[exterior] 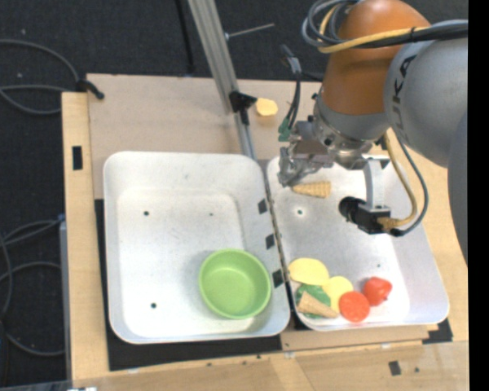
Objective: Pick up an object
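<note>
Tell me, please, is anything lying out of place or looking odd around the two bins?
One thing stands out: a small yellow piece lies on the bench board behind the bins, beside the metal post, outside both bins. The green bowl sits upright in the left bin, and the other toys lie in the right bin.

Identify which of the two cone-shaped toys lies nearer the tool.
The cone at the right bin's far end, just below the tool; the other cone lies among the near-corner toys.

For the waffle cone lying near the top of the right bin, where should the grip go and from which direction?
Grip the waffle cone across its wider left half, coming straight down from above. It lies flat on its side, tapering toward the right, so the narrow tip would likely slip. The hand hovers at that end.
</note>
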Robot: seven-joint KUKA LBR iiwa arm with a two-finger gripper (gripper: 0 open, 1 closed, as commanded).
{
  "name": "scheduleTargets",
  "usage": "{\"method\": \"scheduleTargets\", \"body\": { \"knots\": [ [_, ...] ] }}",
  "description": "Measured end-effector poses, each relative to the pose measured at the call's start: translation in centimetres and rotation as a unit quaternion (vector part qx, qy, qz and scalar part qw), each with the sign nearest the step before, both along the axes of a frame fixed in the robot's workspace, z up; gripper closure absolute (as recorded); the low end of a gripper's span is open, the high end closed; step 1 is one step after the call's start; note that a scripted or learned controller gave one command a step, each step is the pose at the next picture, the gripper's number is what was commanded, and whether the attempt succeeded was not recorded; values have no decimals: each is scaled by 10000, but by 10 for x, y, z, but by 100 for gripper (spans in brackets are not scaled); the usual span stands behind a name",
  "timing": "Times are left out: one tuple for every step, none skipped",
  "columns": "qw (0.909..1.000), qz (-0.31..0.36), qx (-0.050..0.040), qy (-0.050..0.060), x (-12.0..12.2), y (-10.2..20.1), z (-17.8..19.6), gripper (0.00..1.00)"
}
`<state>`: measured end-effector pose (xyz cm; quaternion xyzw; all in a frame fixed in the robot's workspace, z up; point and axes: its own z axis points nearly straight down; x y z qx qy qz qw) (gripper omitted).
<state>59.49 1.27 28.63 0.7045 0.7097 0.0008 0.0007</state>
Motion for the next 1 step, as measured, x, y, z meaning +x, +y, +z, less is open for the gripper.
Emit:
{"method": "scheduleTargets", "body": {
  "knots": [
    [10000, -11, -6, 2, 13, 43, -5, 100]
  ]
}}
